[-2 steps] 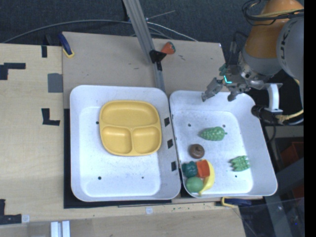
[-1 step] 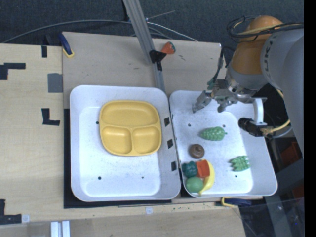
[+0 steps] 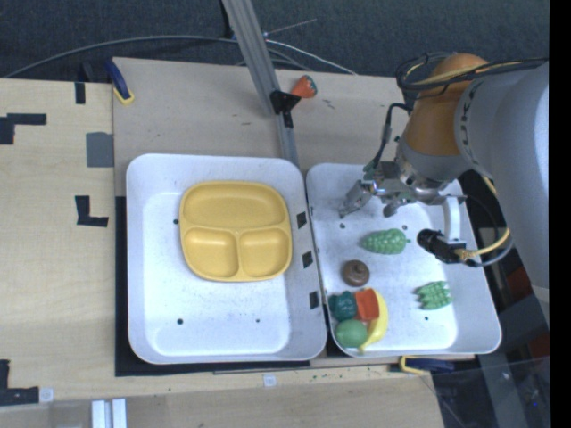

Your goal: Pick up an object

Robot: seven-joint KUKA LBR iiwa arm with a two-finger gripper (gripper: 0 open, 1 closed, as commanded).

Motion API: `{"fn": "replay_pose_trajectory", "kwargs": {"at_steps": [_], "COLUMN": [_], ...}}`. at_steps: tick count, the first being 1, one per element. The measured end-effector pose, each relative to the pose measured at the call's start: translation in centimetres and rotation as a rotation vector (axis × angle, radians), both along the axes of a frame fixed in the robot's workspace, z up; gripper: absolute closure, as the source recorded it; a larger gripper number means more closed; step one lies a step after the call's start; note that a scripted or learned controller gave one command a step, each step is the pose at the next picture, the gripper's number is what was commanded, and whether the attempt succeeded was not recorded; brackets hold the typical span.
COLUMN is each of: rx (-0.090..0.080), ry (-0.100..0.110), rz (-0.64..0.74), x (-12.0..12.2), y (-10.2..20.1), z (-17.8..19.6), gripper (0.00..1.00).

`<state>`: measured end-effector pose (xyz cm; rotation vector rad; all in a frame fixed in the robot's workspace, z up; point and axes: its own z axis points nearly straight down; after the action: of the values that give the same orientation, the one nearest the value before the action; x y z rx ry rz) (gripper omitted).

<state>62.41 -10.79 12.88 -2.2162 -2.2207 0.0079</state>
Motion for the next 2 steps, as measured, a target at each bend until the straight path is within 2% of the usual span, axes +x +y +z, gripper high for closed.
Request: {"fn": "replay_pose_trajectory", "kwargs": {"at_steps": [1,2], "rx": [-0.001,0.0], "ry": [-0.005,-0.005], "rz": [0.0,0.002], "x": [0.0,0.0], "y": [0.1,0.1], "z": [-4.2,-3.0], "gripper": [0.0,1.0]}}
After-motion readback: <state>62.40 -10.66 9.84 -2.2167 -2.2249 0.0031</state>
